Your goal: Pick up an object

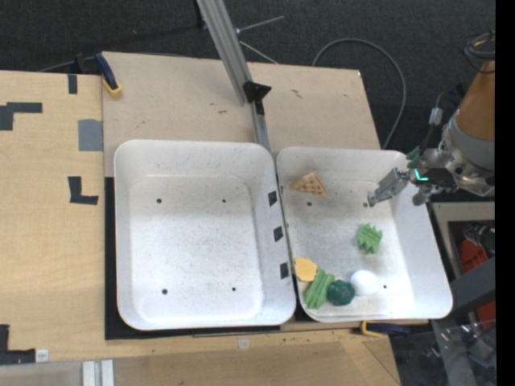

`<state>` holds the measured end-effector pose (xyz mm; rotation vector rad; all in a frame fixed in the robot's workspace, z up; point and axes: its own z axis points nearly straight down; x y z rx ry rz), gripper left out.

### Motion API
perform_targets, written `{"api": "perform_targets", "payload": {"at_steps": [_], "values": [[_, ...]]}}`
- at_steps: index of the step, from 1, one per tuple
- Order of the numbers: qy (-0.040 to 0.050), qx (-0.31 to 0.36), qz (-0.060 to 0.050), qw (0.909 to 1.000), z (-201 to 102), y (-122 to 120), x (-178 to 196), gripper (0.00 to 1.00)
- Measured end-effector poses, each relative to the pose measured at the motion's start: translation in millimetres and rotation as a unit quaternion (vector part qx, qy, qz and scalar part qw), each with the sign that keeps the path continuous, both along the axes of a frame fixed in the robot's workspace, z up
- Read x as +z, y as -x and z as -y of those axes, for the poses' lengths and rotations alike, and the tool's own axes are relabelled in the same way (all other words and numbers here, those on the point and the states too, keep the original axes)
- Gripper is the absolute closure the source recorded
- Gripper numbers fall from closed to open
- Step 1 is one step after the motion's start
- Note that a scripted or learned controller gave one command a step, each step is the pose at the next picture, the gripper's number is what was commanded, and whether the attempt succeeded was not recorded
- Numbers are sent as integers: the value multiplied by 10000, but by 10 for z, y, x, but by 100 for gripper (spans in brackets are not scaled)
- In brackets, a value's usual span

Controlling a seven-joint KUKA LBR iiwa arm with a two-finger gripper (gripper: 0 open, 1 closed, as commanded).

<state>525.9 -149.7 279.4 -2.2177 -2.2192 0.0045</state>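
The right bin (418, 240) holds several small objects. A tan waffle-like wedge (308, 185) lies near its back left. A light green leafy piece (369, 238) sits right of the middle. In the front left corner are a yellow piece (305, 269), a long green piece (319, 288), a dark green ball (340, 293) and a white ball (364, 281). My gripper (402, 192) hangs over the bin's back right part, above and behind the leafy piece. It is open, with nothing between its fingers.
The left bin (129, 215) stands beside the right one, with a raised divider edge (278, 232) between them. A slanted metal rail (229, 43) rises behind the bins. The wooden bench top runs off to the left.
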Motion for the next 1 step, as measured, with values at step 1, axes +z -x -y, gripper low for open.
{"api": "perform_targets", "payload": {"at_steps": [1], "values": [[4, 5, 21, 10000, 0, -7, 21, 0]]}}
